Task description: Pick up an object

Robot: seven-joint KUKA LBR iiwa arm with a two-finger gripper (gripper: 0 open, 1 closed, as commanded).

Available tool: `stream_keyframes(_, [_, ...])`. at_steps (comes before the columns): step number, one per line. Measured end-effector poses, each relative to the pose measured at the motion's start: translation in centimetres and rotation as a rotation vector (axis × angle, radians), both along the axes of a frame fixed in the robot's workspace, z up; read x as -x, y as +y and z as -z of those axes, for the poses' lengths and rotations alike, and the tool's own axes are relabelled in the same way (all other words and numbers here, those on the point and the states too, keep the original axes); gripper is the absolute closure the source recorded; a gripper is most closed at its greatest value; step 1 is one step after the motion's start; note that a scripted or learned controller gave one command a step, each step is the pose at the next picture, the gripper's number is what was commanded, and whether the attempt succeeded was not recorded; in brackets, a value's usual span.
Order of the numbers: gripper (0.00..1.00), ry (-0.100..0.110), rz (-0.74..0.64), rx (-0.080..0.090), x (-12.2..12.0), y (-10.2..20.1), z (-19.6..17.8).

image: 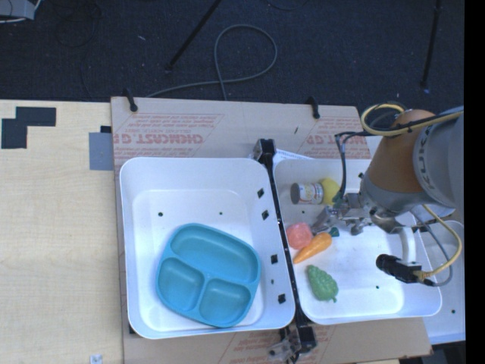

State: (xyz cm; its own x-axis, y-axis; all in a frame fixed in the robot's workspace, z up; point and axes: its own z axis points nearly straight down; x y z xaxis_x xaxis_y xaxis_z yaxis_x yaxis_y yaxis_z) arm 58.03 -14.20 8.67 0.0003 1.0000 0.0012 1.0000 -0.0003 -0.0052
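Presently, my pincer (327,221) sits low in the right bin (424,308), over its left half, with my arm (436,165) reaching in from the right. Whether the pincer is apart or together I cannot tell; the tip is too small and too cluttered to read.

Right bin, five items noted:
- A carrot (312,249) lies on the floor at a slant, thick end up and to the right, just below the pincer tip. Contact between the two cannot be confirmed.
- A pink block (298,234) sits just left of the carrot's upper part, touching or very nearly so, close to the bin's left wall.
- A jar (306,193) lies on its side toward the far left corner.
- A yellow piece (330,190) rests against the jar's right end. Both lie just beyond the pincer.
- A green lump (322,283) lies nearer the front wall, below the carrot and apart from it.

Left bin (151,174), one item noted: a blue plate (208,274) with three compartments. It lies flat, toward the front, slightly turned.

The two bins stand side by side with their inner walls meeting, on a cardboard sheet (227,127) laid over the bench (53,241).
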Motion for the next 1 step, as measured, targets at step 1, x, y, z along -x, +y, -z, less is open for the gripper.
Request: stream_keyframes(1, [1.00,0.000,0.003,0.000,0.01,-0.09,-1.05])
